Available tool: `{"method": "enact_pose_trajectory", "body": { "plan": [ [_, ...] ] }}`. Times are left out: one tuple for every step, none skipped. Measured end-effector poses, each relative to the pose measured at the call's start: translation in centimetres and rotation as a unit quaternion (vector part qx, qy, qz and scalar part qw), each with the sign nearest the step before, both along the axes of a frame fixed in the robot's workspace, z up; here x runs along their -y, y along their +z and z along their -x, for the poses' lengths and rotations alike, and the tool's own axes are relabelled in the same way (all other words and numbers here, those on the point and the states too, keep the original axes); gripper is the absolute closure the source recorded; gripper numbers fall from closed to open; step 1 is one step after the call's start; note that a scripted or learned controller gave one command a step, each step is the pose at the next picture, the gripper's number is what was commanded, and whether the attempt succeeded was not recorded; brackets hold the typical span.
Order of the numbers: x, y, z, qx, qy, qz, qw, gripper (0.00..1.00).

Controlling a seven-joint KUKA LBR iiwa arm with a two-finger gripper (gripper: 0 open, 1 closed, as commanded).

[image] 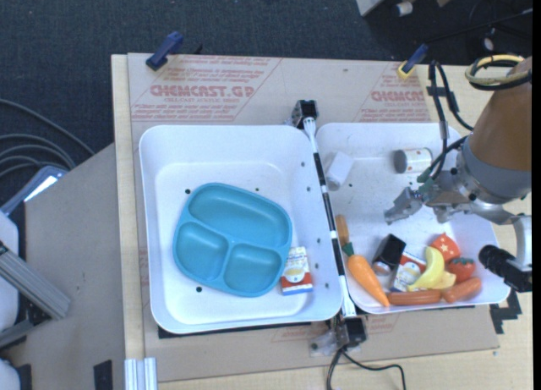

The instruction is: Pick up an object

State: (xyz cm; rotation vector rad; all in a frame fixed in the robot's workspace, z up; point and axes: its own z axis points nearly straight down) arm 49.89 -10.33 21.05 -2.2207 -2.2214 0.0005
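Arm in from right, claw (409,205) low, fingers apart.

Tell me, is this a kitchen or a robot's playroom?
Probably a robot test lab, not a kitchen. A robot arm reaches over two white bins clamped on a bench, holding toy food like a carrot and a blue plate. Cables run across the dark floor.

A: Where does the camera sit?
B: Fixed above the bench (254,84), looking down at a slant, far enough back to take in both white bins: the left bin (161,211) and the right bin (372,147).
A: And the arm (507,139)?
B: It enters from the frame's right edge.
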Motion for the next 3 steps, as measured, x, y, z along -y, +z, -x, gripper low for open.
{"method": "enact_pose_trajectory", "body": {
  "plan": [
    [5.07, -11.01, -0.95, 0.0, 0.0, -0.0001, 1.0, 0.0],
    [5.04, -10.05, -0.97, 0.001, -0.001, 0.0, 1.0, 1.0],
    [5.04, -10.06, -0.96, 0.001, -0.001, -0.0001, 1.0, 0.0]
  ]
}}
